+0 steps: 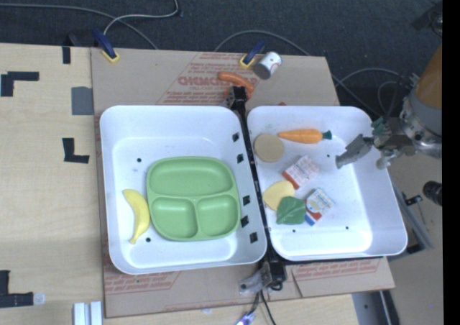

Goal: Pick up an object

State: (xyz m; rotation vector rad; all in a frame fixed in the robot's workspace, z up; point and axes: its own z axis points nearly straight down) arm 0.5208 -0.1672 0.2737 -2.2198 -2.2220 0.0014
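Observation:
The right bin [374, 241] holds an orange carrot [300, 135], a tan round disc [269, 147], a red-and-white packet [300, 170], a yellow piece [277, 193], a green leaf [291, 211] and a small colourful packet [317, 203]. My gripper [364, 156] hovers over that bin's right side, to the right of the carrot and the packets. It is open, with nothing between its fingers. The left bin [118, 129] holds a green divided plate [192, 198] with a yellow banana [138, 213] at its left.
An orange item [236, 79] and a small grey-white roll [267, 65] lie on the cardboard behind the bins. Blue-and-yellow clamps [106, 46] grip the cardboard's far edge. Black cables run across the dark floor at the back.

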